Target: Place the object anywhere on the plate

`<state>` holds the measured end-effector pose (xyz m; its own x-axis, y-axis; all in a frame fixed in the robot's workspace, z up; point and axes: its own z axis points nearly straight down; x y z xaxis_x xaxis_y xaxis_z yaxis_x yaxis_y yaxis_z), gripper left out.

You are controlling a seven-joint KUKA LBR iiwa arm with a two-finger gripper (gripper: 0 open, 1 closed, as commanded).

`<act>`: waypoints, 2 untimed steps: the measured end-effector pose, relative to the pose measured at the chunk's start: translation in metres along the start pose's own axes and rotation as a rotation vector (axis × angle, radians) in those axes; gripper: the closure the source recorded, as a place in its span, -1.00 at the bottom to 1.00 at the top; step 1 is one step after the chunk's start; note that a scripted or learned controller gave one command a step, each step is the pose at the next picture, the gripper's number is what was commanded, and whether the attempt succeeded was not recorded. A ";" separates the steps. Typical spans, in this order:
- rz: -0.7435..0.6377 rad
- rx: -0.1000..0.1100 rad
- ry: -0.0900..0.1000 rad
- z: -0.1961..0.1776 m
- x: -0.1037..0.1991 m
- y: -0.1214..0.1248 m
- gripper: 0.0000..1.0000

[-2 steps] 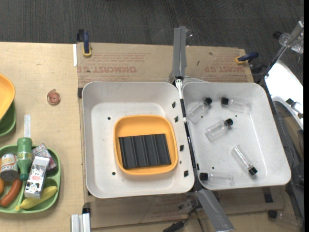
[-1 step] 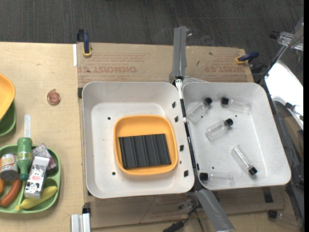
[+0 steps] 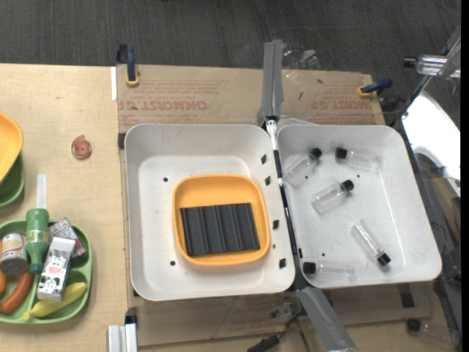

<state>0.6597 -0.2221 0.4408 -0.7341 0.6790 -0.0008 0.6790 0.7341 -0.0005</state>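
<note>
Two shallow white plastic bins sit side by side on the counter (image 3: 58, 116). The left bin (image 3: 146, 218) holds a square orange plate (image 3: 220, 189) at its centre. The right bin (image 3: 410, 218) holds several clear black-capped vials (image 3: 333, 194), scattered apart.

Pretty even overhead light, no hard shadows. The white bins (image 3: 146, 270) look a bit washed out, and there's blown-out glare at the right edge. Slightly soft overall, dark floor (image 3: 220, 13) up top.
</note>
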 end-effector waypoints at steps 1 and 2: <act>0.000 0.000 0.000 0.000 0.000 0.000 -1.00; -0.426 -0.002 -0.002 -0.001 0.034 -0.032 -1.00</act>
<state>0.6126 -0.2224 0.4422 -0.9490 0.3152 -0.0027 0.3152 0.9490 0.0005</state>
